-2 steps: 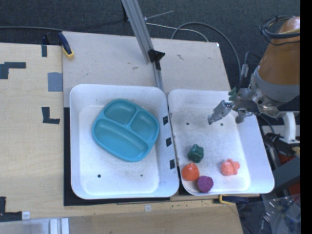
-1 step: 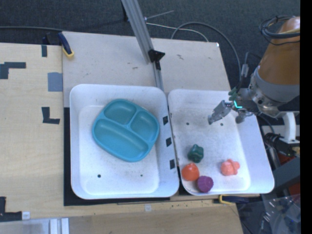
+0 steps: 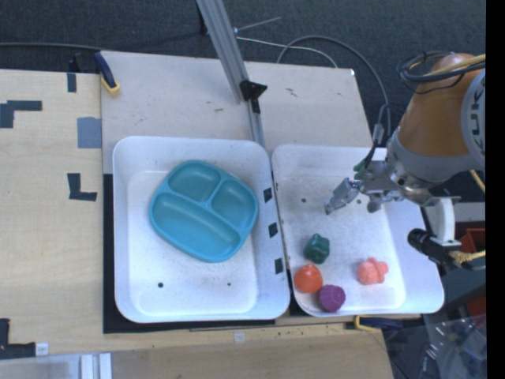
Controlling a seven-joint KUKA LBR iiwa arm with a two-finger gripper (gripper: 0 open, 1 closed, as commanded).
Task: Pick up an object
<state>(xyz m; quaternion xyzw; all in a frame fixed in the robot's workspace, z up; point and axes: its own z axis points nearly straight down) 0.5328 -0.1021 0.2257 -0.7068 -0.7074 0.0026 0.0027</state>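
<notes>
Four small objects lie in the right bin: a dark green one, an orange-red one, a purple one and a salmon-pink one. My gripper hangs over the middle of that bin, above and to the right of the green object. Its fingers are spread open and nothing sits between them. The arm's orange band rises to the right.
A teal divided plate rests in the left bin. A slanted metal bar runs from the top down to the gap between the bins. Cables loop behind the right bin.
</notes>
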